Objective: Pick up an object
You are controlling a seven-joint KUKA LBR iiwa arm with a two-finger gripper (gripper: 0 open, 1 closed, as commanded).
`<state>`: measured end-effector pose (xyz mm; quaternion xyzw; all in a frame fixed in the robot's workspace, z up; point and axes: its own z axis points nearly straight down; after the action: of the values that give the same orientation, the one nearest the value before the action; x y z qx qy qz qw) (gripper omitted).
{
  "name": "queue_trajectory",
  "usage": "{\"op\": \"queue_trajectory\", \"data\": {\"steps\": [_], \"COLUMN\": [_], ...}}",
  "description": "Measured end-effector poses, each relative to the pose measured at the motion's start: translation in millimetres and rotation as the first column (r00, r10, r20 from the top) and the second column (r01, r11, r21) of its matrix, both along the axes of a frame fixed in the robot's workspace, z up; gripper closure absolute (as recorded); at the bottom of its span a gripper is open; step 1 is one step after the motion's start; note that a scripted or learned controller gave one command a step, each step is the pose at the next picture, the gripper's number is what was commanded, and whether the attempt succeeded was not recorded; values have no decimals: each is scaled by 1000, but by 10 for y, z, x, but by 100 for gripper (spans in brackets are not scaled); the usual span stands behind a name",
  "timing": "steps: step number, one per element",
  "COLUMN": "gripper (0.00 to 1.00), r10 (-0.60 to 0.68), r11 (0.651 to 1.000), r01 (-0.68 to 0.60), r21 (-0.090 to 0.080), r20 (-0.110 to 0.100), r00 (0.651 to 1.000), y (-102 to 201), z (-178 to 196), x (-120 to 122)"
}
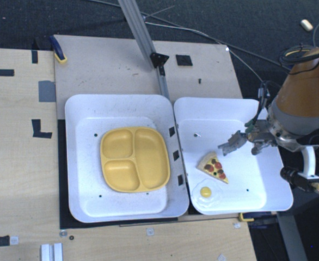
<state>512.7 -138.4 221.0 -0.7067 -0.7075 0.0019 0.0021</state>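
Observation:
A toy pizza slice [214, 167] with red toppings lies in the middle of the right bin [203, 110]. Near that bin's front edge sits a toy fried egg [205, 192] with a yellow yolk. A yellow divided plate [134, 159] rests in the left bin [78, 145]. My gripper [242, 147] hangs over the right bin, up and to the right of the pizza slice and apart from it. It is open, with nothing between its fingers.
The grey arm with its orange band [301, 91] comes in over the right bin's right rim. A slanted metal bar [143, 31] runs down to the divider between the bins. Cables trail across the dark floor behind the bench.

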Motion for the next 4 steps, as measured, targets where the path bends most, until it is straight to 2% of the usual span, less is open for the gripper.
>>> {"op": "queue_trajectory", "data": {"steps": [2, 3, 4], "gripper": [0, 100, 100], "r10": [-1, 1, 0], "r11": [1000, 1000, 1000], "r01": [1, -1, 0], "r21": [0, 1, -1], "r20": [1, 3, 8], "r00": [1000, 1000, 1000], "y": [96, 104, 89], "z": [-1205, -1077, -455], "x": [71, 80, 66]}}
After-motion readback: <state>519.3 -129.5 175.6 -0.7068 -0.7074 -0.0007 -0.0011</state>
